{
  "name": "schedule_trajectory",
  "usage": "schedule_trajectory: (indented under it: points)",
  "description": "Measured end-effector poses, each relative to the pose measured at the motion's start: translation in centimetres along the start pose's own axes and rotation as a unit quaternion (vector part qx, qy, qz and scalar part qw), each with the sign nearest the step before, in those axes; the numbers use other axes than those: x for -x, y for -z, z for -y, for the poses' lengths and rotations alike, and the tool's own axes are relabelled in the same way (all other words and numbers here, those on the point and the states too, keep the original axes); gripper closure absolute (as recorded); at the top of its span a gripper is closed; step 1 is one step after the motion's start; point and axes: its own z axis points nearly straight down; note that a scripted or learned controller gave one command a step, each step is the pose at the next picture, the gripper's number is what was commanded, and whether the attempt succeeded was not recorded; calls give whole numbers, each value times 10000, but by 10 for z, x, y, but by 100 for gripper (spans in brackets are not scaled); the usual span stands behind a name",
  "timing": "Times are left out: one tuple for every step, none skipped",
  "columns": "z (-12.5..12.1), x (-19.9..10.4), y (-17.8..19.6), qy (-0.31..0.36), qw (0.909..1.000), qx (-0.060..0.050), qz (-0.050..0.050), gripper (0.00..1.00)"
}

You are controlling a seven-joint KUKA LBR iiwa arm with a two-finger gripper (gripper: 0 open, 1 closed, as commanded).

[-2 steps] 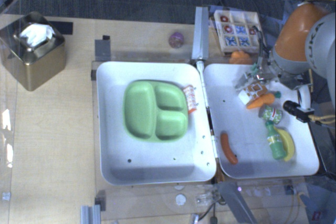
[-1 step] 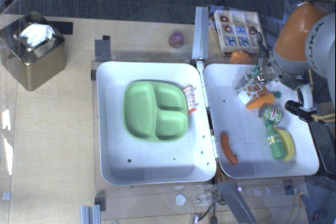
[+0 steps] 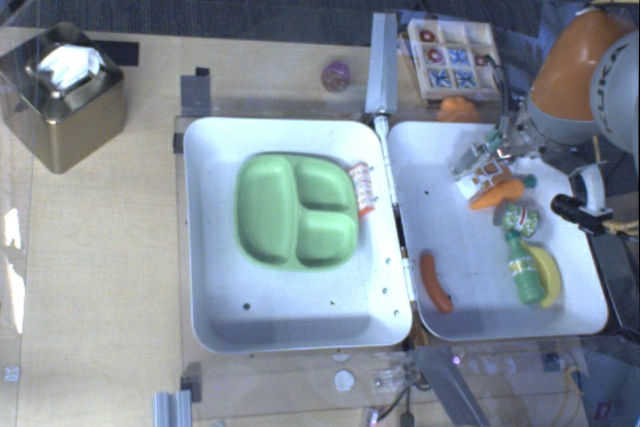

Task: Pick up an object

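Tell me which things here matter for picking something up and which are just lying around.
In play: hand, carrot, banana, green bottle, sausage, right bin.

Lying about: green divided plate, purple ball, tissue box, tic-tac-toe board.

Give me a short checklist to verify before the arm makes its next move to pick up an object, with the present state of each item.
1. Gripper is over the right bin: ok.
2. Objects to pick lie in that bin: ok; carrot, banana, green bottle, sausage.
3. Gripper fingers open: cannot tell.
4. Something already held: cannot tell.
5. Nearest target free to grasp: not ok; the carrot lies close to other small items.
6. Left bin holds only the green tray and a small packet: ok.
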Motion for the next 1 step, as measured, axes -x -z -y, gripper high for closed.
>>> schedule_trajectory:
  points:
    - [-6, -1, 17, 20, 10000, 69, 17, 100]
